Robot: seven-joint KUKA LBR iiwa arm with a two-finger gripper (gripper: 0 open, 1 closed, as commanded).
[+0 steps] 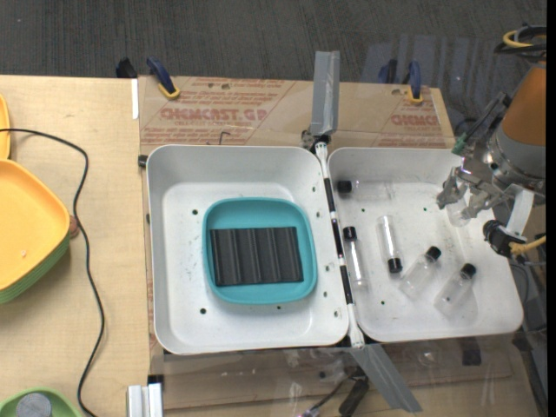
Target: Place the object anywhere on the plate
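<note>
A teal plate (259, 251) with a dark ribbed centre lies in the left bin (174, 189). Several clear vials with black caps are scattered in the right bin (495, 320): one (387, 241) near the middle, one (420, 272) to its right, one (455, 290) at the front right, one (352, 259) along the left wall and one (365, 188) at the back. My gripper (462, 200) hovers over the right bin's back right area, away from the vials. It is open with nothing between its fingers.
Yellow plates (26, 233) are stacked at the bench's left edge, with a black cable (87, 233) looping beside them. Cardboard (226, 111) with blue clamps (162, 76) lies behind the bins. A metal divider (334, 224) separates the two bins.
</note>
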